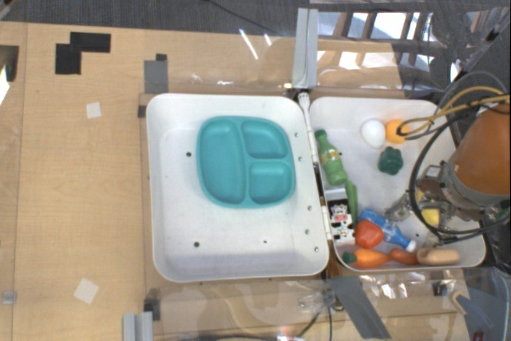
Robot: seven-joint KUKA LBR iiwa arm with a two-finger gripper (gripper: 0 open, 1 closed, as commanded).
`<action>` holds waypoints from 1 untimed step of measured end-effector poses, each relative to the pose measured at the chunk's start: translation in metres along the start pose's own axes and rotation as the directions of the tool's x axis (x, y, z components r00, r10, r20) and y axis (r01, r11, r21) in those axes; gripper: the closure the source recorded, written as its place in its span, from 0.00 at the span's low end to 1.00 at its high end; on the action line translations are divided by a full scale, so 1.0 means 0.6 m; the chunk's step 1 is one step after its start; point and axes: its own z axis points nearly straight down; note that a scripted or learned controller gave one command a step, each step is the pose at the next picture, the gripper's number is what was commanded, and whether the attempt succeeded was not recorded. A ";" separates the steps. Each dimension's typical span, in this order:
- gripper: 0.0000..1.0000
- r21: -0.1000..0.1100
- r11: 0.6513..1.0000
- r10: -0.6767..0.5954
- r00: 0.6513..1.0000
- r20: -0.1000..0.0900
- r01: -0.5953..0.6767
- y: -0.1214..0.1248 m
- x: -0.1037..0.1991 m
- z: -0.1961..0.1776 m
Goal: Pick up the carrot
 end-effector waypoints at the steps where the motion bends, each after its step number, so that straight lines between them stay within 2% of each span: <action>1: 0.00 -0.006 1.000 0.030 1.000 -0.002 -0.030 -0.067 -0.015 0.003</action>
